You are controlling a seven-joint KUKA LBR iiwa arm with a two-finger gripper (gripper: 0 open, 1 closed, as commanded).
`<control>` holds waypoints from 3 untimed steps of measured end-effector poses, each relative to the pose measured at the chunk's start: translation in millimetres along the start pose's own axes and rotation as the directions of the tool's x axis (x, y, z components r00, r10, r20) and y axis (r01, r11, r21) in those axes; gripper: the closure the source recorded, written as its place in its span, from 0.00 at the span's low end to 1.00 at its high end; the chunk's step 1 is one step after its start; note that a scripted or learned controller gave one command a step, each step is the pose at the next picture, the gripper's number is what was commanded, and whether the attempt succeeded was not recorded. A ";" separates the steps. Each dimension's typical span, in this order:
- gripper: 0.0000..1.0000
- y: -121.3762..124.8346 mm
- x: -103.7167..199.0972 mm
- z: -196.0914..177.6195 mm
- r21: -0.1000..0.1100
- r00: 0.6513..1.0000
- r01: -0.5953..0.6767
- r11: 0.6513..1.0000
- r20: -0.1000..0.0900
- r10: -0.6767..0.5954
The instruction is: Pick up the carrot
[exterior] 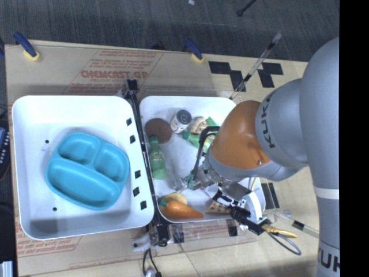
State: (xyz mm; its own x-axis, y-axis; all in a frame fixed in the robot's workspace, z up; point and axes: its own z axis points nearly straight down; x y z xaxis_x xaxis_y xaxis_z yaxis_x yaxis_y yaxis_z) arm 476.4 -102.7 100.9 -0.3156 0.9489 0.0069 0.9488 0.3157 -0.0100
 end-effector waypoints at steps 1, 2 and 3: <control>0.00 0.0 0.1 0.0 0.000 1.000 0.000 1.000 0.000 0.000; 1.00 0.5 0.5 -9.3 0.003 1.000 0.012 1.000 0.000 -0.012; 1.00 -23.6 -78.9 -156.4 -0.015 0.997 -0.074 0.997 0.013 0.074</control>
State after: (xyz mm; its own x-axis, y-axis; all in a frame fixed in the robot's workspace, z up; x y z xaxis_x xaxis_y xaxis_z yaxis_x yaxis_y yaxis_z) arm 480.8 -185.6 257.0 -0.2444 0.9697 -0.0063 0.9697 0.2444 0.0046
